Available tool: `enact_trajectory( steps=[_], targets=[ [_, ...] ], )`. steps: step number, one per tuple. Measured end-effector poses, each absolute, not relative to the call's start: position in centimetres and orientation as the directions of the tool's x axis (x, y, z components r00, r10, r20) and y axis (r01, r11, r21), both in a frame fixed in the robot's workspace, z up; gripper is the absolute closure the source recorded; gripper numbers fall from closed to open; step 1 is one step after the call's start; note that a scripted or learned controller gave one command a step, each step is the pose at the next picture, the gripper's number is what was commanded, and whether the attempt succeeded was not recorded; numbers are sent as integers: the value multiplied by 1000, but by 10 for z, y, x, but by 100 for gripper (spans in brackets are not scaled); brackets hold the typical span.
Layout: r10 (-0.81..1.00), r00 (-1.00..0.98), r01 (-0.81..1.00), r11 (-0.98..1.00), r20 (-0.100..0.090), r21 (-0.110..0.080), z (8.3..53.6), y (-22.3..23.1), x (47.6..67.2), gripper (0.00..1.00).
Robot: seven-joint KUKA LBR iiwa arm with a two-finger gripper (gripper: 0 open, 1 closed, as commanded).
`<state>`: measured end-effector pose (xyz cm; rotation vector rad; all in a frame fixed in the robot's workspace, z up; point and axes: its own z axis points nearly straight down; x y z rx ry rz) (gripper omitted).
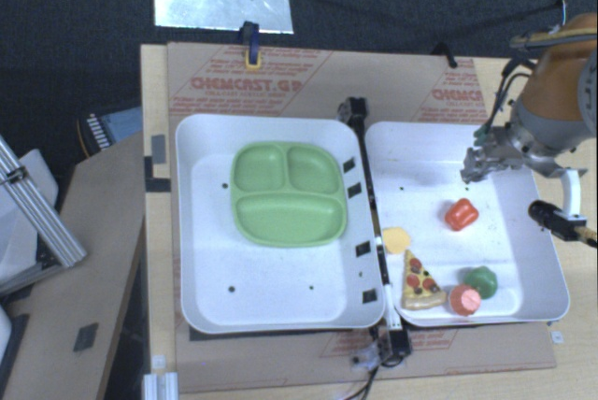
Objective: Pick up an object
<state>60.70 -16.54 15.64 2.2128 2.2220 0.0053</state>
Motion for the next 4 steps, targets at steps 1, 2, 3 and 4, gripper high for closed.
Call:
enact_trajectory(
  steps=[1, 2, 3, 4],
  targets=[
    [1000, -5, 1000, 5, -3, 7, 204, -173, 611, 100],
    [1000, -5, 1000, 5, -3, 9, 269, -174, 613, 100],
    [1000, -9, 1000, 9, 1, 3, 270, -123, 618, 100],
    [1000, -10, 1000, 10, 2, 2, 273, -72, 615, 100]
  ],
)
